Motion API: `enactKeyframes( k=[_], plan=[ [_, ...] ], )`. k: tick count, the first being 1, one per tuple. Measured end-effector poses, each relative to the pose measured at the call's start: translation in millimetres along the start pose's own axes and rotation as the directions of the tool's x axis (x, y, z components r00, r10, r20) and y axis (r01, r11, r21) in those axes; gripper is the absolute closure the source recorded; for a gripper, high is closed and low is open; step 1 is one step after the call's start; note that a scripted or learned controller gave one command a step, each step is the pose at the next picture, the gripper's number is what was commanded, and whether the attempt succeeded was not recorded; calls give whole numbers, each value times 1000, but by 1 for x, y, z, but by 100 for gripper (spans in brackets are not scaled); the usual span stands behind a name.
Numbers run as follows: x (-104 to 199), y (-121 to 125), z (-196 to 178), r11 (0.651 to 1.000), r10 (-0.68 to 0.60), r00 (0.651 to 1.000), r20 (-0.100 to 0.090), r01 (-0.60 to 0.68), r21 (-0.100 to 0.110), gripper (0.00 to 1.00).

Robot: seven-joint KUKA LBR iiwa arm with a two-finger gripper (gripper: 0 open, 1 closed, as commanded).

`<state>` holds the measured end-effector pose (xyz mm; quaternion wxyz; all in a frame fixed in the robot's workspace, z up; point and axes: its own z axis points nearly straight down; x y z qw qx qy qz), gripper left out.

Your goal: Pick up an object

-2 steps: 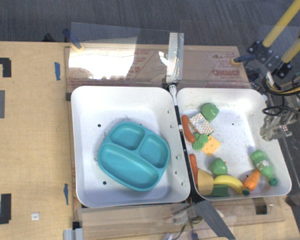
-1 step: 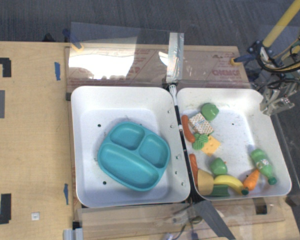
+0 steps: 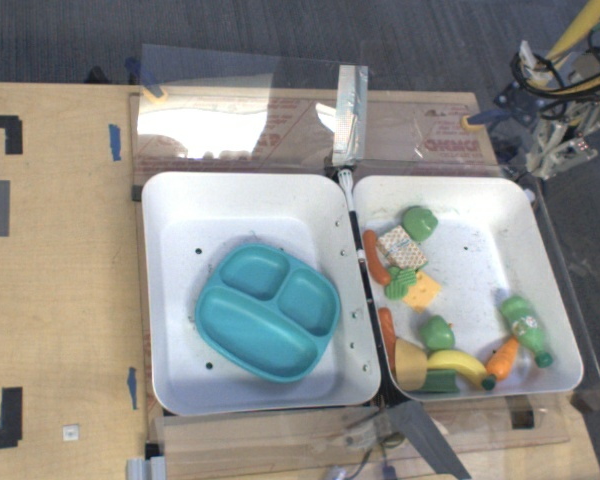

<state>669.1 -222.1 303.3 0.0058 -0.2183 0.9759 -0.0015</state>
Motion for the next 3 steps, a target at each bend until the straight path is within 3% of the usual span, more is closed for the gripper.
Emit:
enactKeyframes(
  k=[1, 2, 3],
  plan=[
    [0, -1, -74, 927, -375, 927, 2, 375, 2, 100],
    [1, 8, 71, 855, -518, 855, -4, 518, -20, 100],
    [3, 0, -64, 822, -569, 822, 2, 569, 7, 100]
  ],
)
